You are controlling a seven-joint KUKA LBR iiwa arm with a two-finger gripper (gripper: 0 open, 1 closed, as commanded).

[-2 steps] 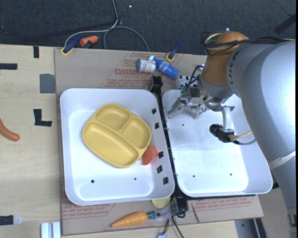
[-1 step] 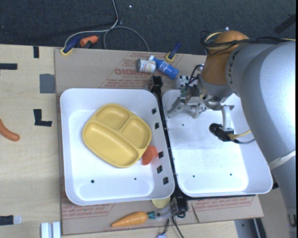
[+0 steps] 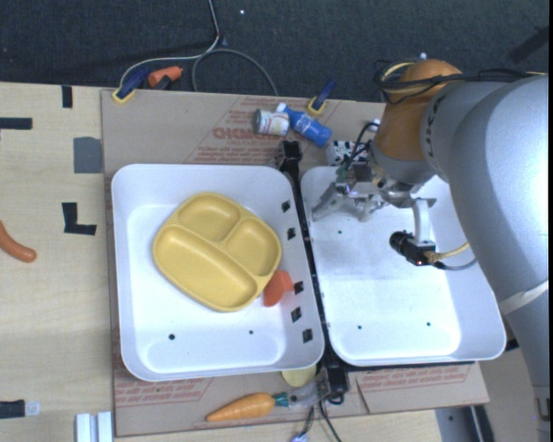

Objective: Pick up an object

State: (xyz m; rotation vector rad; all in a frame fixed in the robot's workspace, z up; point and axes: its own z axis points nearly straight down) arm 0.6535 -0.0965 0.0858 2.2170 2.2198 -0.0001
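Note:
A yellow divided plate (image 3: 217,251) lies in the left bin (image 3: 138,339). A small orange-red piece (image 3: 276,289) rests against the plate's right edge. My gripper (image 3: 348,210) hangs over the far left corner of the right bin (image 3: 424,339), just above its white floor. Its two grey fingers (image 3: 326,206) are spread apart, open, with nothing between them. The grey arm with its orange band (image 3: 415,109) reaches in from the right and hides the bin's far right corner.
A toy carrot (image 3: 244,406) lies on the cardboard in front of the bins. A sausage (image 3: 11,240) sits on the table at far left. A blue and white bottle (image 3: 293,122) and clamps (image 3: 157,77) lie behind the bins. A black divider (image 3: 300,247) separates the bins.

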